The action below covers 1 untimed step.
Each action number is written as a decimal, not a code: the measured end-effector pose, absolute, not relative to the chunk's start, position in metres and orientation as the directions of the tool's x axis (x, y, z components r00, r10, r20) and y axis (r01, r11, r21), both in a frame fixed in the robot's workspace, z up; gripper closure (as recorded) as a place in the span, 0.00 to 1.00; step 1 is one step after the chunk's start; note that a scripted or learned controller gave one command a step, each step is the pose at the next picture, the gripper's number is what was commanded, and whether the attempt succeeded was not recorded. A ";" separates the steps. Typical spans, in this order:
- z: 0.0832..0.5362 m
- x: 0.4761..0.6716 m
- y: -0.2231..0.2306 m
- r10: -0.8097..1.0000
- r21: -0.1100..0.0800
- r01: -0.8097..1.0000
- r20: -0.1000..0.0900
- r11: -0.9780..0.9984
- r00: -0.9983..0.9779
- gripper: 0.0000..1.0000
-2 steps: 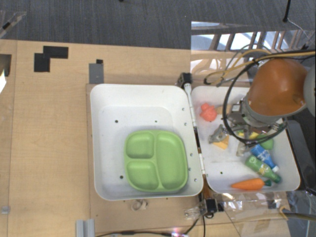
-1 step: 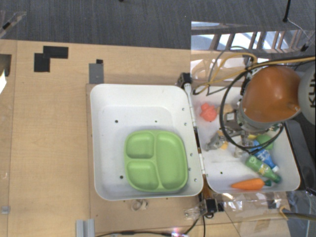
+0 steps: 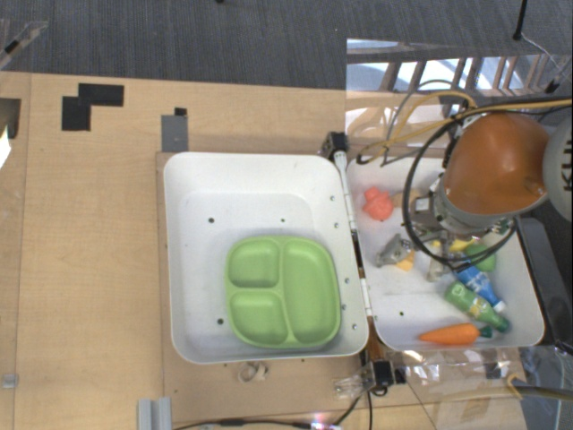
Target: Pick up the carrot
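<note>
Carrot (image 3: pixel 449 334), orange and lying on its side, rests against the near edge of the right bin (image 3: pixel 387 316), just beside a green bottle (image 3: pixel 476 305). Over the bin's middle, well apart from it, hangs the gripper (image 3: pixel 430 245), with a grey object below; whether it is released or clenched I cannot tell. The approach seems unfinished: next, the arm (image 3: pixel 492 164) must shift toward the near edge and descend over the carrot.
</note>
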State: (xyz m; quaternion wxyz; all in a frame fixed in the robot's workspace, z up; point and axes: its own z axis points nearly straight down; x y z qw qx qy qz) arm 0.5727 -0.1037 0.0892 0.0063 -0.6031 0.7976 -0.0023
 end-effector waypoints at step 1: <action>0.104 0.577 -0.103 -0.962 -0.024 -0.961 -0.013 0.275 -0.275 1.00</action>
